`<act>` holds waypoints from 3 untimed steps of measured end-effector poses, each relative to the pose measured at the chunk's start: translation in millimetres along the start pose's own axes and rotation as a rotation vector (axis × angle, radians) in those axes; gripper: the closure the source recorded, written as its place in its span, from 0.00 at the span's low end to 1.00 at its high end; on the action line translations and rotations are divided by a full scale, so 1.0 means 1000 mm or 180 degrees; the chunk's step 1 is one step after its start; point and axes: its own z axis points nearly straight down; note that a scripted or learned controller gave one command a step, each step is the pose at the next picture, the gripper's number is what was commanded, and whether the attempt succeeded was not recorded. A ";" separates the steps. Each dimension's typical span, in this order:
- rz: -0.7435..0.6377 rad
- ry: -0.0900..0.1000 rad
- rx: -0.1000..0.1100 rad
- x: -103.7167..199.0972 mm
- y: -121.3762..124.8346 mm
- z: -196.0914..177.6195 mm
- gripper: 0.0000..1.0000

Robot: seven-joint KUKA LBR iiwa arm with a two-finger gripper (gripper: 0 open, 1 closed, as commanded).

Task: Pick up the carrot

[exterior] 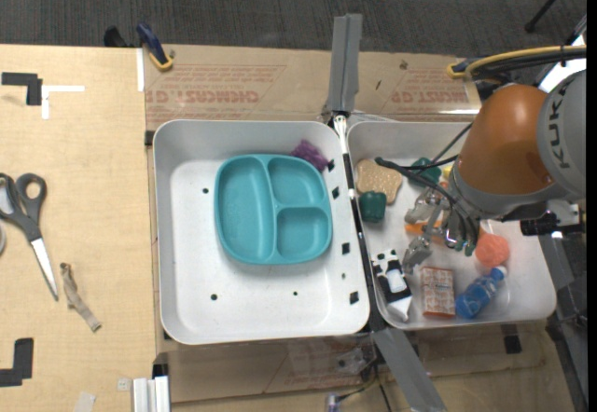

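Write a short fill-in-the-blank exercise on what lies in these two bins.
1. The teal divided plate lies in the ____ bin.
2. The gripper hangs over the ____ bin.
3. The blue bottle lies near that bin's ____ edge.
4. The scissors lie on the bench, ____ both bins.

Missing words: left; right; front; outside

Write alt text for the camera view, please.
The arm's gripper hangs over the cluttered right bin, beside a small orange carrot. The left bin holds a teal divided plate; scissors lie on the bench.
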 end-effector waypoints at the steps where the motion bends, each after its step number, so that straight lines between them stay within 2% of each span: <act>1: -0.0162 -0.0003 0.0001 -0.003 -0.002 0.000 0.00; 2: -0.0023 -0.0009 0.0008 0.000 0.005 -0.001 0.00; 3: -0.0065 -0.0011 0.0003 0.002 0.003 -0.001 0.00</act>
